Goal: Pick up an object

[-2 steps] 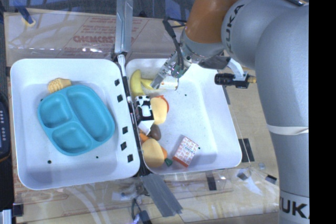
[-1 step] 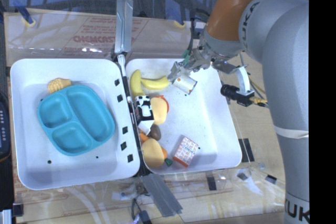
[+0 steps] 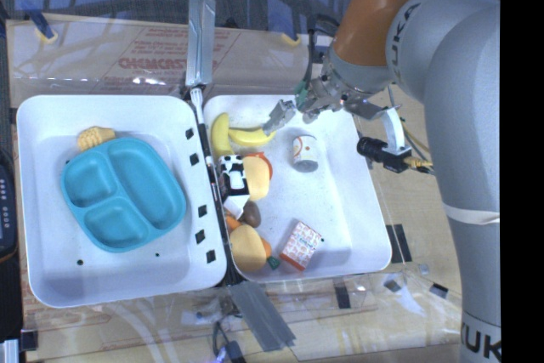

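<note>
Claw [image 3: 278, 116] just beside banana [image 3: 238, 134]

Right bin [image 3: 361, 217], centre-right of frame, holds the loose objects. Yellow banana [image 3: 236, 134] lies curved at its upper left, near the bin wall. White cup with a brown mark [image 3: 304, 152] sits tilted just right of the banana. Black-and-white patterned item [image 3: 231, 177] touches a yellow-and-red toy [image 3: 257, 174] along the left wall. Lower down, a yellow rounded piece [image 3: 248, 246] with orange bits. Small red-and-white carton [image 3: 300, 244] lies tilted at the lower middle.

Left bin [image 3: 38, 183]: blue divided plate [image 3: 123, 193], a yellow corn-like toy [image 3: 95, 136] at its upper-left edge.
</note>
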`<state>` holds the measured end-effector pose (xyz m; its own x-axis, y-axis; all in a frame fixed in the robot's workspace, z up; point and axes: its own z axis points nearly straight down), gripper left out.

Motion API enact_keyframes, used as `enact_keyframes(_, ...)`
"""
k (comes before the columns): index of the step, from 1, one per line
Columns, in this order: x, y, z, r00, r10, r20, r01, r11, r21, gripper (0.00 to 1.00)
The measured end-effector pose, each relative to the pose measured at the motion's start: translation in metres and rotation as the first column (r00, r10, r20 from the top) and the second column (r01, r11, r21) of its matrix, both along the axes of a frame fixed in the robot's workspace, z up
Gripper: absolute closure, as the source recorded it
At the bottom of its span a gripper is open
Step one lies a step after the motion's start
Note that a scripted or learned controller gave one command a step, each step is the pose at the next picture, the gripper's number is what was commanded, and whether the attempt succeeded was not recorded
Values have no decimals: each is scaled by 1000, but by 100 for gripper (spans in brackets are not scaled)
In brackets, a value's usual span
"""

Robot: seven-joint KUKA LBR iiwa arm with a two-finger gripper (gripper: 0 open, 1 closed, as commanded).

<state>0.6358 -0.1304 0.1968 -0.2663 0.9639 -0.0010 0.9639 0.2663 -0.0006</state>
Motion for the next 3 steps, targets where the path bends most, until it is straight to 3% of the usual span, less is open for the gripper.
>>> enact_keyframes(1, 5, -78, -105, 1000, -25, -2, 25, 1000, -1, 0)
enact_keyframes(2, -19, -78, -105, 999, 43, -2, -43, 999, 2, 0)
enact_keyframes(3, -18, -77, -94, 999, 47, -1, -47, 999, 2, 100)
